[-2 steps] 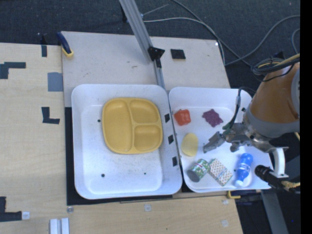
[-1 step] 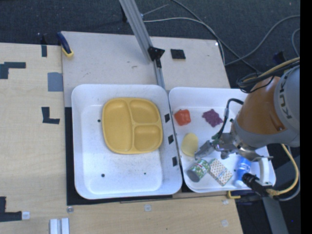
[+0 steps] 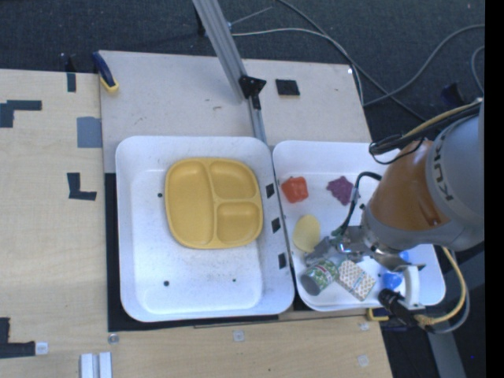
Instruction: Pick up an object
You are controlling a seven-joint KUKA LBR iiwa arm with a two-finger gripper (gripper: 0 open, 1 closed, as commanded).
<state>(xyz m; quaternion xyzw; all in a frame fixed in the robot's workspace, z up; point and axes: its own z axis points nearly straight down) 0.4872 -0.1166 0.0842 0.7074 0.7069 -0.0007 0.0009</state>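
Reaching in from the right, the grey arm (image 3: pixel 441 187) with its orange band hangs over the right-hand white bin (image 3: pixel 323 150), and its pincer (image 3: pixel 335 249) sits low among the things gathered at that bin's near side. Whether the pincer is released or clenched cannot be told, for the wrist covers much of it and the metal parts blur together.

Just beside the pincer, toward the middle of the bin, lies a pale yellow rounded object (image 3: pixel 306 231). Below the pincer rests a small green-and-white packet (image 3: pixel 323 274), and next to that a checkered tan-and-white box (image 3: pixel 356 279), tilted. A blue object (image 3: pixel 392 280) shows near the bin's near right corner, partly under the arm. Farther back in the same bin, well apart from the pincer, sit a red object (image 3: pixel 294 189) and a purple object (image 3: pixel 341 187), near each other.

The left-hand white bin (image 3: pixel 142 290) holds a yellow divided tray (image 3: pixel 213 203), lying flat toward the bin's far side, with three compartments. Both bins stand side by side on the bench (image 3: pixel 47 250), touching along their shared edge. A grey metal bar (image 3: pixel 220 34) slants up from the point where the bins meet at the back.
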